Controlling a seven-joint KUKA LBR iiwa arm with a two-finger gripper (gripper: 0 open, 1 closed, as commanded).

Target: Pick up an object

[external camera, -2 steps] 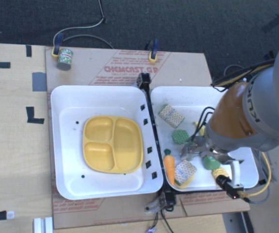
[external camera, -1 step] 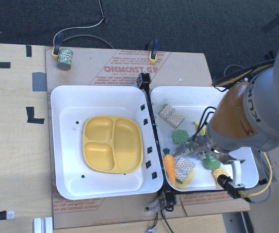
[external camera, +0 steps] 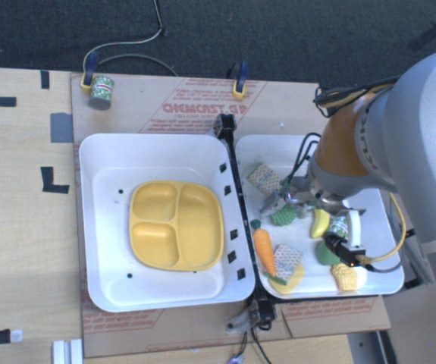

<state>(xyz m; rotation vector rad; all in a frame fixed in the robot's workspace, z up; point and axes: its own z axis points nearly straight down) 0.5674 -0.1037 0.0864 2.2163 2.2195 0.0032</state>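
The two-finger gripper (external camera: 292,200) hangs low over the middle of the right bin, under the grey arm with its orange wrist band (external camera: 337,146); whether it is open or closed cannot be told, and nothing is seen in its grasp.

The brown cardboard sheet with red lettering (external camera: 195,108) lies under both bins. The shallow white left bin (external camera: 100,226) holds the yellow plastic divided plate (external camera: 177,225), which lies flat near its middle. The shallow white right bin (external camera: 388,283), just beside it, holds the small toys.

The orange plastic carrot (external camera: 263,250) lies along the right bin's left wall. A checkered grey pouch (external camera: 262,177) sits toward the far left part, and a second checkered pouch (external camera: 287,258) lies beside the carrot, resting on a yellow banana-shaped piece (external camera: 290,280). A green knobbly toy (external camera: 283,217) lies just below the gripper. To the right are a pale yellow rounded piece (external camera: 320,223), a green rounded piece (external camera: 326,253) and a yellow ridged toy (external camera: 349,277) near the front corner.

A small round green-labelled can (external camera: 101,91) stands on the cardboard beyond the left bin.
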